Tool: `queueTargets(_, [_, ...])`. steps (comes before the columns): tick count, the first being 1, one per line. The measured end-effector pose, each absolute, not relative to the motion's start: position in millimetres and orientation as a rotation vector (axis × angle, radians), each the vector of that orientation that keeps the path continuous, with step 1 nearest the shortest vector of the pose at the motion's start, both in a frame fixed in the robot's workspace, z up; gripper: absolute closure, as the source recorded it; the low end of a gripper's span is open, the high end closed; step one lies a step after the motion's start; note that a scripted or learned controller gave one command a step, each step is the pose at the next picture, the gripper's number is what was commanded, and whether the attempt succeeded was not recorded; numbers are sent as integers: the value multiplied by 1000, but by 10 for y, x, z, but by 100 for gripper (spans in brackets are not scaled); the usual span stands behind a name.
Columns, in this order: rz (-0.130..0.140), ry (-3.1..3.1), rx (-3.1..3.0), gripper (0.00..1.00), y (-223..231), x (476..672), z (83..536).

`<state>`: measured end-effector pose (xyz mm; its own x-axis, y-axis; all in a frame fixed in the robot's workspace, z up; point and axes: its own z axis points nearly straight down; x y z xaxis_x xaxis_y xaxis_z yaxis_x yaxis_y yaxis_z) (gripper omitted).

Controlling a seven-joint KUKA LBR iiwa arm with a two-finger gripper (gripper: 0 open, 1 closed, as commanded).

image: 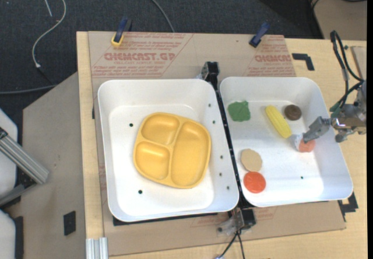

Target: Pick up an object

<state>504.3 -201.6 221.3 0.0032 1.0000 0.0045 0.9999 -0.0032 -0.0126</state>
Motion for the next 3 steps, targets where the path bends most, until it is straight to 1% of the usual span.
queueTargets(1, [0,-2221,-2220,0,-2013,5070,2268])
queueTargets(3, [3,-2216,-2216,0,-1976,4967,1396])
